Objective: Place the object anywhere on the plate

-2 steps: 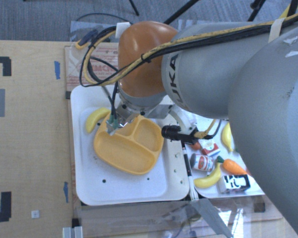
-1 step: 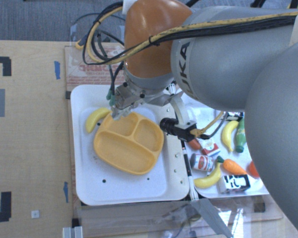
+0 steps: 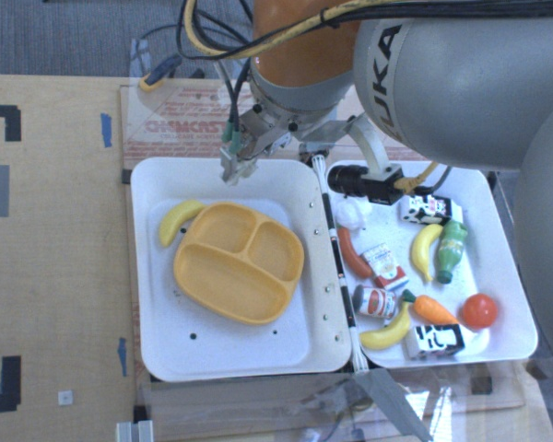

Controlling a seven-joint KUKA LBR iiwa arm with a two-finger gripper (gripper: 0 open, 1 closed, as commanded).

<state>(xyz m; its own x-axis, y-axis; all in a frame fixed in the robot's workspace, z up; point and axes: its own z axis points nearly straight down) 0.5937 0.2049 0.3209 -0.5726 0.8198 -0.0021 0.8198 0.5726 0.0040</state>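
Note:
An orange divided plate (image 3: 239,261) lies in the left bin (image 3: 221,353). A yellow banana (image 3: 177,220) rests on the bin floor at the plate's upper left, its end touching the plate's rim. My gripper (image 3: 232,170) hangs over the far edge of the left bin, above and to the right of the banana and just beyond the plate's far rim. Nothing shows beneath its tip.
The right bin (image 3: 511,334) holds several items: two bananas (image 3: 426,250), a green bottle (image 3: 450,250), a carrot (image 3: 432,308), a tomato (image 3: 479,310), a red sausage (image 3: 354,252), a can (image 3: 376,302) and small cartons. The arm's big grey body (image 3: 461,63) overhangs the far right.

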